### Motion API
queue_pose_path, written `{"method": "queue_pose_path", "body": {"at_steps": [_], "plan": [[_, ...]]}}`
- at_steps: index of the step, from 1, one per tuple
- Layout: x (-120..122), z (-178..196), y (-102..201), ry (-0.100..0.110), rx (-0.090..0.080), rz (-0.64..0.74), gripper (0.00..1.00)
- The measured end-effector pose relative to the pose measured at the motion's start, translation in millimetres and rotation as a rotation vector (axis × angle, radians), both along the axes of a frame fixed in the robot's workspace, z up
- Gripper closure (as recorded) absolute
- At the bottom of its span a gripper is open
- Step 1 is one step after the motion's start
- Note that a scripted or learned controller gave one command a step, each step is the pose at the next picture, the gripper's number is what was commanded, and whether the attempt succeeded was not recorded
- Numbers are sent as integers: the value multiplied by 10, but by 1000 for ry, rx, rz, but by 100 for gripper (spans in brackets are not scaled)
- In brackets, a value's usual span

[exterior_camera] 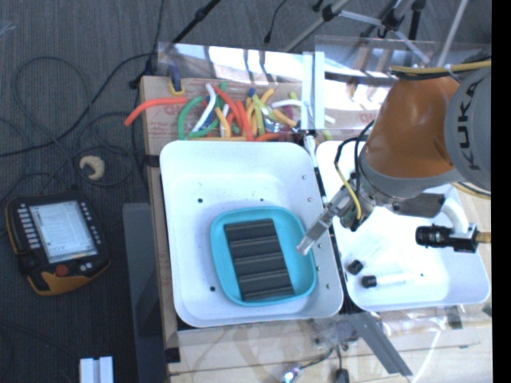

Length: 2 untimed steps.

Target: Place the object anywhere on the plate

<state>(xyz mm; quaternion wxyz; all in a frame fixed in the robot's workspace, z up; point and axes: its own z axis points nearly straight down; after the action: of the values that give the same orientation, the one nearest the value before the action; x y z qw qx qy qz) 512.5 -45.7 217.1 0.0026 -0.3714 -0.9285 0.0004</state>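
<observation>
Camera view puts the claw (310, 242) low over the left bin (192, 174), its grey tip at the 3 o'clock rim of the plate (299, 282). Finger spacing cannot be told at this angle, and nothing is visible between the fingers. At 9 o'clock from the claw tip, a dark ribbed block (255, 259) lies flat in the middle of the teal plate, long side running 12 to 6 o'clock, apart from the claw. The arm (411, 134), orange above the wrist, rises toward 1 o'clock over the right bin (471, 290). Small dark parts (361, 274) and a white pen-like item (391, 278) lie in that bin at 4 o'clock from the claw. Coloured hoses (223, 110) sit behind the left bin at 11 o'clock. A handheld pendant (57, 236) lies on the floor at 9 o'clock, well apart from the counter.
</observation>
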Motion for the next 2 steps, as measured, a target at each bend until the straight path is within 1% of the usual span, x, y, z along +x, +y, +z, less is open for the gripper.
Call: {"method": "queue_pose_path", "body": {"at_steps": [1,2], "plan": [[173,-115,-608,-2,-2,13,0],[977,-225,-883,-2,-2,61,0]]}}
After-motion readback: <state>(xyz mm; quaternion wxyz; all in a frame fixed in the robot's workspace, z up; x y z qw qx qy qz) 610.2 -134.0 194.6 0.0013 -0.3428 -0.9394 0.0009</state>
